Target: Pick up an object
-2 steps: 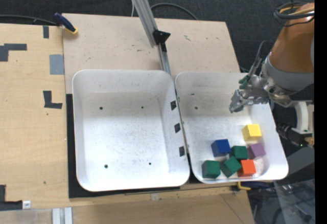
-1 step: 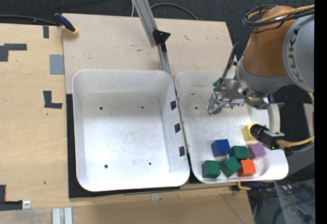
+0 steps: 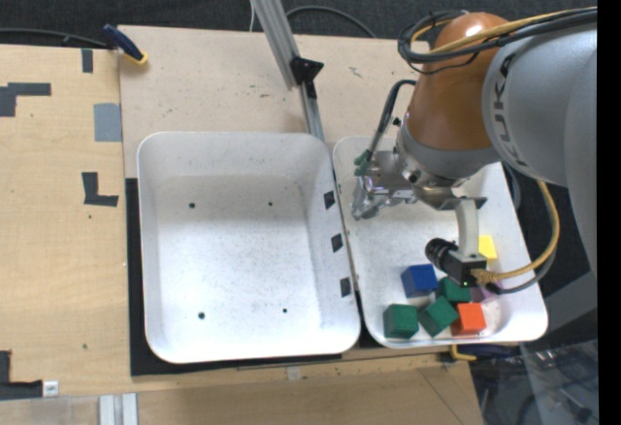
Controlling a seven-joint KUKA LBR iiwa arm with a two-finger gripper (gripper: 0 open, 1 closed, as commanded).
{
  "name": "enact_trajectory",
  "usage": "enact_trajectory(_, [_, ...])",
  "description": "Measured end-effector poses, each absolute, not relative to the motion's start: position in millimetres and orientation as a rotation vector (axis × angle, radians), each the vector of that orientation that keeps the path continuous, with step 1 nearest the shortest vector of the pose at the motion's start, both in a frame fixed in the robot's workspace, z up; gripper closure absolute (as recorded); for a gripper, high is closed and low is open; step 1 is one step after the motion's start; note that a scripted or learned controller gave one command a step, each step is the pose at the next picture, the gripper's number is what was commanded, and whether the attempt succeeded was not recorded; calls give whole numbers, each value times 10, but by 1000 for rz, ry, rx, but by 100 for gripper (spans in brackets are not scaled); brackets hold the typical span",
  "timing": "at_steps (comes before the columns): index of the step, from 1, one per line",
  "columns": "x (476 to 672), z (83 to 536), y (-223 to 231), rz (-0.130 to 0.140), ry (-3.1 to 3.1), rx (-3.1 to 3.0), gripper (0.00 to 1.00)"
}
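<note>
My gripper point(image 3: 365, 200) hangs over the upper left part of the right bin point(image 3: 519, 219), close to the wall it shares with the left bin. The grey and orange arm covers much of the bin's far end. Loose blocks lie in the near right corner of this bin, well apart from the gripper: a blue block point(image 3: 419, 278), three green blocks point(image 3: 400, 320) point(image 3: 439, 314) point(image 3: 454, 289), an orange block point(image 3: 471, 317) and a yellow block point(image 3: 486, 246). Nothing shows under the gripper tip but bare bin floor.
The left bin point(image 3: 233, 248) lies beside the right one. A slanted metal bar point(image 3: 277, 16) runs down from the top to the gap between the bins. A black part with cables point(image 3: 444, 253) hangs from the arm above the blocks.
</note>
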State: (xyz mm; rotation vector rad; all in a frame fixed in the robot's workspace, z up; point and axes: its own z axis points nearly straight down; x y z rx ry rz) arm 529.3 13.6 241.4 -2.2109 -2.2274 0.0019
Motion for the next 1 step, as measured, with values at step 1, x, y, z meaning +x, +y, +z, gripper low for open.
enact_trajectory(1, [5324, 2398, 614, 2, -2227, -2213, 100])
